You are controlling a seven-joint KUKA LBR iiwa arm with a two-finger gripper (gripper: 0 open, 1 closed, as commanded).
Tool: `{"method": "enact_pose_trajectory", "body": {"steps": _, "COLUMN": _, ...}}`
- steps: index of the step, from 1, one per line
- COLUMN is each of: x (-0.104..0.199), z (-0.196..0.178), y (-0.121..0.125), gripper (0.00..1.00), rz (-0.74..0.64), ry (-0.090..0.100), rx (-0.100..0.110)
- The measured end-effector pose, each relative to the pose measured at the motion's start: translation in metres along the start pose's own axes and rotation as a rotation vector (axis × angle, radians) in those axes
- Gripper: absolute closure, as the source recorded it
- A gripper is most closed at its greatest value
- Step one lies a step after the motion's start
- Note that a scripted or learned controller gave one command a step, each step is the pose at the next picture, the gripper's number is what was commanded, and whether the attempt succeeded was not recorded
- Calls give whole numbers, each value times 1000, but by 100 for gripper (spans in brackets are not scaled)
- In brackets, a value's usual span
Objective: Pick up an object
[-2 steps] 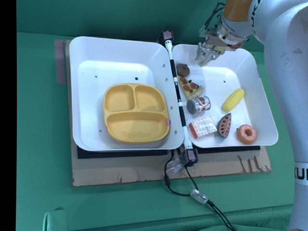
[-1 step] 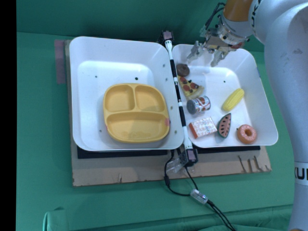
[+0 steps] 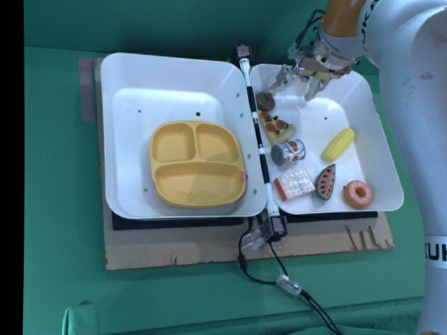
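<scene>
Camera view, upper right: the gripper [image 3: 297,84] hangs spread open and empty above the right bin [image 3: 380,155]; the nearest target, a brown cookie [image 3: 265,101], lies lower left, demanding a centred, straight descent.
</scene>
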State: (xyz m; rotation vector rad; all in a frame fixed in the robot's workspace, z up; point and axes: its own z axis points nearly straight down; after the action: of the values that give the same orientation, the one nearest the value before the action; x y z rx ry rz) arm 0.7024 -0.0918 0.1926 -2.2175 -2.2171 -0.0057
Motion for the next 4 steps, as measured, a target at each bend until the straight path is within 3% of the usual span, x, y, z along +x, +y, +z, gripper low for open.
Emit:
{"method": "enact_pose_trajectory", "body": {"steps": 1, "x": 9, "z": -14, "y": 2, "gripper": 100, "rz": 0, "ry": 22, "rx": -1}}
{"method": "enact_pose_trajectory", "body": {"steps": 2, "x": 8, "z": -14, "y": 2, "gripper": 0, "rz": 2, "ry": 20, "rx": -2}}
{"method": "enact_pose_trajectory", "body": {"steps": 3, "x": 8, "z": -33, "y": 5, "gripper": 100, "rz": 5, "ry": 20, "rx": -15}}
{"method": "enact_pose_trajectory", "body": {"steps": 4, "x": 8, "z": -33, "y": 5, "gripper": 0, "rz": 5, "ry": 20, "rx": -15}}
